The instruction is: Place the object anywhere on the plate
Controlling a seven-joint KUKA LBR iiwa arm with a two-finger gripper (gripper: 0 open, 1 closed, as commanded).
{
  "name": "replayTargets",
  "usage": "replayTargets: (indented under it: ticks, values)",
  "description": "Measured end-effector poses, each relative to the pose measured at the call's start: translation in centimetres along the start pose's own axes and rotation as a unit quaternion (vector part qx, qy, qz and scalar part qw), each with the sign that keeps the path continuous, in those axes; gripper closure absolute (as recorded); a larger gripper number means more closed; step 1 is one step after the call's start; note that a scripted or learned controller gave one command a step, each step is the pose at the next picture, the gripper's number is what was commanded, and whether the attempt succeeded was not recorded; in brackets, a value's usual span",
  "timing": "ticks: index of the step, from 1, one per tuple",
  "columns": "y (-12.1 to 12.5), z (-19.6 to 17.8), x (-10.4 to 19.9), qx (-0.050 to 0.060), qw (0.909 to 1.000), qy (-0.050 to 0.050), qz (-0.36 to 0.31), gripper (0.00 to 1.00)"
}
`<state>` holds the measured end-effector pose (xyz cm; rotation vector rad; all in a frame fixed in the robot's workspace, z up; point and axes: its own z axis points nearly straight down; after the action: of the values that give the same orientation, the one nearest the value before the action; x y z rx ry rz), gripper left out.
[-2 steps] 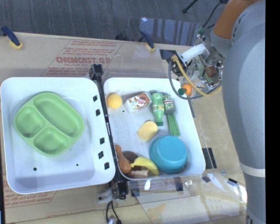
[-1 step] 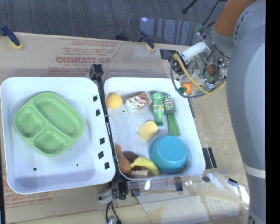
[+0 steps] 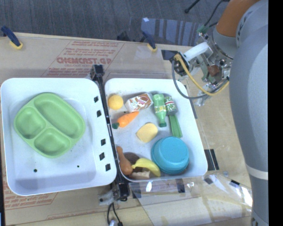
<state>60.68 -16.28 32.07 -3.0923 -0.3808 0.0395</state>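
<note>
A green three-compartment plate (image 3: 49, 124) lies in the left white bin (image 3: 19, 182) with nothing on it. The right bin (image 3: 194, 126) holds the loose objects: a yellow ball (image 3: 115, 101), a carrot (image 3: 127, 119), a printed packet (image 3: 139, 101), two green bottles (image 3: 159, 108) (image 3: 170, 106), a yellow block (image 3: 147, 132), a banana (image 3: 147, 165) and a blue bowl (image 3: 170, 155). My gripper (image 3: 211, 73) hangs raised over the right bin's far right corner, apart from every object, trailing a yellow cable loop.
A black hinge strip (image 3: 104, 126) runs between the two bins. A brown item (image 3: 125, 160) lies beside the banana. A green stick (image 3: 175, 126) rests along the right wall. Blue-and-yellow clamps (image 3: 12, 37) hold the bench's back edge.
</note>
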Motion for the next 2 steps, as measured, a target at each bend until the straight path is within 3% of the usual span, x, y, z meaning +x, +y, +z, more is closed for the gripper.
replayTargets:
  ticks: [2]
  values:
    - [0.01,-0.01,0.0,0.0,1.0,0.0,0.0,0.0]
